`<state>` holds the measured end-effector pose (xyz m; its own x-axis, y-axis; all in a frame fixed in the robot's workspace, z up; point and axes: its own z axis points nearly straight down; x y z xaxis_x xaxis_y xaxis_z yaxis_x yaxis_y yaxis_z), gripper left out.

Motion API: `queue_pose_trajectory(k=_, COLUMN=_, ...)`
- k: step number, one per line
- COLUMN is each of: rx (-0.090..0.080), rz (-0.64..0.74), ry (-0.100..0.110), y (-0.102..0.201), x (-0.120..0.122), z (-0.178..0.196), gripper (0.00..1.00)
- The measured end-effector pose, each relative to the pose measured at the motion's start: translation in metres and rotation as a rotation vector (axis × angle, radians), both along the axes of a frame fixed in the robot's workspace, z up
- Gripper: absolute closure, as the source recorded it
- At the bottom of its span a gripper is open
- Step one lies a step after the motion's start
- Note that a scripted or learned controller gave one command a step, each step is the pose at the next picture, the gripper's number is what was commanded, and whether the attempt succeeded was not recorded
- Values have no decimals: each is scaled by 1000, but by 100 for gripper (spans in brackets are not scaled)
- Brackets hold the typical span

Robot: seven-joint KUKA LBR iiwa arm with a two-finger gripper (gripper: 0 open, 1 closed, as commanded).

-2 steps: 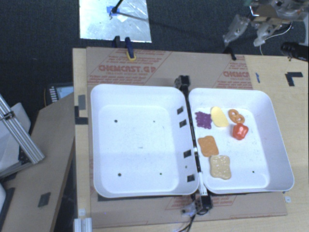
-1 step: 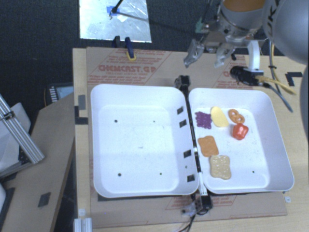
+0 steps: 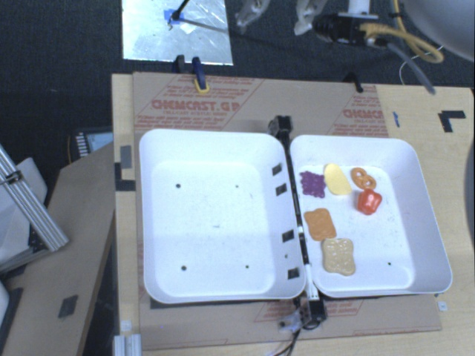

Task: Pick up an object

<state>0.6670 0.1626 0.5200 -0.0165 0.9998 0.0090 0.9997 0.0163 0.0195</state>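
Several toy foods lie in the right bin [image 3: 415, 221]: a purple grape bunch [image 3: 312, 184], a yellow piece [image 3: 337, 179], a small pretzel [image 3: 363, 177], a red pepper [image 3: 369, 201], an orange slice [image 3: 320, 224] and a tan cracker [image 3: 339, 256]. My gripper [image 3: 280, 12] hangs high at the top of the view, beyond the bench's far edge and well away from the bins. Its two pale fingers [image 3: 249, 11] are spread apart with nothing between them.
The left bin [image 3: 159, 199] stands beside the right one, with a black hinge strip [image 3: 291, 199] between them. A shiny metal sheet [image 3: 176, 19] lies on the dark floor at the top left. Yellow cables [image 3: 404, 37] trail from the arm at the top right.
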Motion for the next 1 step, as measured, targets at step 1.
queue_pose_trajectory(k=1, rx=-7, rz=-8, ry=13, y=-8, x=2, z=2, gripper=100)
